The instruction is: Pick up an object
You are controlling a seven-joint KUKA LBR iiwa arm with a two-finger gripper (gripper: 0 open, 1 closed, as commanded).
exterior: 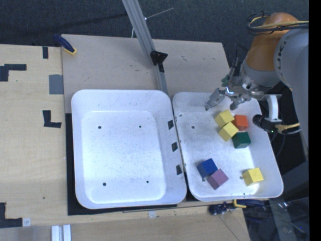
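My gripper (223,101) hangs over the back of the right bin (195,134), its two fingers spread apart with nothing between them. Just in front of it lie two yellow blocks (226,124), an orange block (241,121) and a green block (241,139) in a tight cluster. Nearer the front of that bin sit a blue block (206,167) touching a purple block (218,178), and a lone yellow block (253,175) at the front right.
The left bin (123,147) stands beside the right one, their rims meeting at the middle. A slanted metal pole (143,31) runs from the top down to the bins' back junction. The arm's grey body and orange band (268,49) fill the upper right.
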